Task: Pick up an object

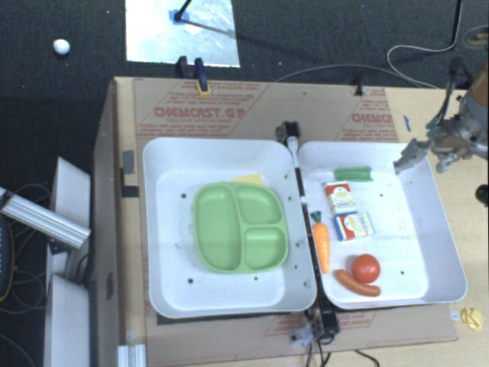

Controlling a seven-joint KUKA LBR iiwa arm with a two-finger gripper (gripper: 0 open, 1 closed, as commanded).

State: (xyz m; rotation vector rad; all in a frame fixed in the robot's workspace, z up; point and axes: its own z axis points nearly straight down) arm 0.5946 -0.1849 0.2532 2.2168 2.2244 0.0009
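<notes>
Lying nearest the camera, just in front of the tomato (366, 267) and touching it: a toy sausage (356, 282). Sitting left of the tomato, hard against the inner wall: a toy carrot (322, 247), pointing tip toward the camera. Resting just behind the tomato: a small printed carton (354, 225); behind that again, a second carton (340, 197); farthest back from the tomato, a short green stick-shaped piece (352, 174). Holding all six: the right white bin (451, 266).

Likely handling as light, stiff plastic play food. Judging the tomato round and slippery, best taken across its widest part; the cartons flat-sided and easier to pinch across their short sides; the sausage and the carton by the tomato crowding it, so risking a nudge.

Sitting well left of the tomato: the left white bin (164, 205), carrying a green three-compartment plate (240, 226) with nothing visible in its wells, and a flat yellow piece (247, 180) peeking out behind the plate.

Hanging far behind and right of the tomato, over the bin's back right corner: the gripper (405, 159), carrying nothing visible; impossible to tell whether released or clenched.
</notes>
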